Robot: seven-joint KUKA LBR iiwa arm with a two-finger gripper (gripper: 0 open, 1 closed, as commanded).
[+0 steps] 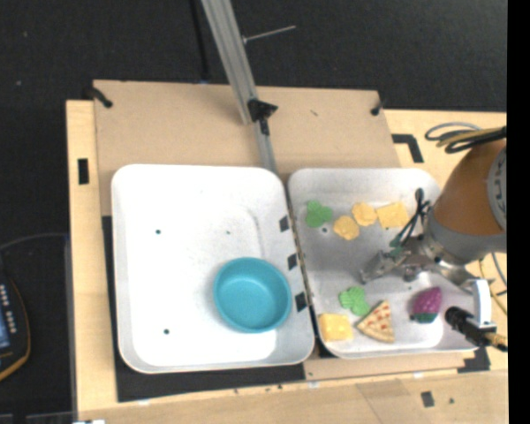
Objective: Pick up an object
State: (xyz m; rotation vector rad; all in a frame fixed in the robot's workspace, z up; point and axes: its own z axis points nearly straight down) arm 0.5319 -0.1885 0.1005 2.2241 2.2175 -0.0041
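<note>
White right bin point(336, 180) holds all the picks: yellow pieces up top, green ones, a pizza-slice toy point(377, 322) and a purple grape-like lump point(427, 303) near the front wall. Gripper point(382, 268) sits low mid-bin; can't tell its finger state, nothing visibly between them. You want an isolated piece. Front-row items crowd the rim, so take the green piece point(318, 213), open floor around it

I see open floor across most of the left bin point(159, 201), where just the blue bowl point(250, 294) stands low, while the right bin point(353, 184) is crowded by toy food around a bare middle strip.
</note>
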